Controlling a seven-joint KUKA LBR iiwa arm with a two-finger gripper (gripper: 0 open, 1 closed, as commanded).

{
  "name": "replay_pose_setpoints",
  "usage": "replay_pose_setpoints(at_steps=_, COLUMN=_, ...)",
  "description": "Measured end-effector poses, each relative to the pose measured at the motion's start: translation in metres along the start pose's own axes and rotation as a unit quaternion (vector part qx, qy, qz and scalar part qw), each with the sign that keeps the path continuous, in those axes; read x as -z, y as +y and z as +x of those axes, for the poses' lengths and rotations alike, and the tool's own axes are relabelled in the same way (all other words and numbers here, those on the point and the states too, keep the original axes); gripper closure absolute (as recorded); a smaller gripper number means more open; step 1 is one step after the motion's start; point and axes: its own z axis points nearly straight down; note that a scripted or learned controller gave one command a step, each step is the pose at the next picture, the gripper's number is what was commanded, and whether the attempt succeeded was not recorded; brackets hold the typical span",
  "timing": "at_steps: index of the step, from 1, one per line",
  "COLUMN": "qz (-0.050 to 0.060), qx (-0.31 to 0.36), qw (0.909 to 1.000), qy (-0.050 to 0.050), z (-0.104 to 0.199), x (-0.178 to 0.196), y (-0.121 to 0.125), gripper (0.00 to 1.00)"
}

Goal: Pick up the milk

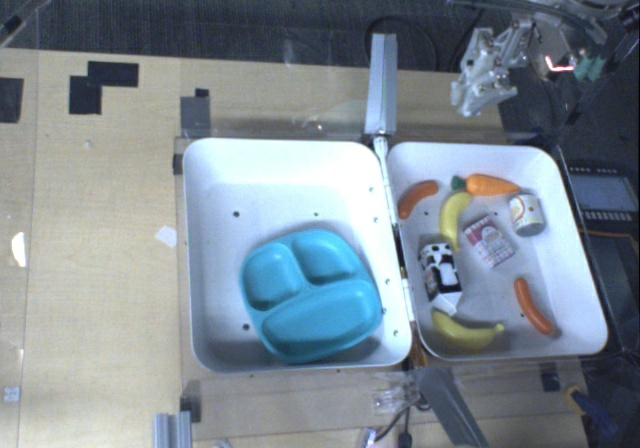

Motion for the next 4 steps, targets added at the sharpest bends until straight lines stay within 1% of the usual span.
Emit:
replay_pose_setpoints(at_steps=1, qz=0.0, qx=-0.006, qw=1.0, qy=0.0, z=0.013, x=0.0, y=0.019, gripper=1.0)
replay_pose_setpoints(at_steps=2, qz=-0.001, qx=0.243, qw=0.9701, qy=0.0, z=-0.023, x=-0.001, y=0.052, gripper=1.0)
replay_pose_setpoints(at_steps=3, qz=-0.001, qx=0.583, qw=0.8126, qy=-0.001, z=-0.039, x=-0.001, y=0.009, gripper=1.0)
replay_pose_setpoints(at_steps=4, qz=-0.003, qx=0.711, qw=0.703, qy=-0.001, z=-0.027, x=-0.001, y=0.099, gripper=1.0)
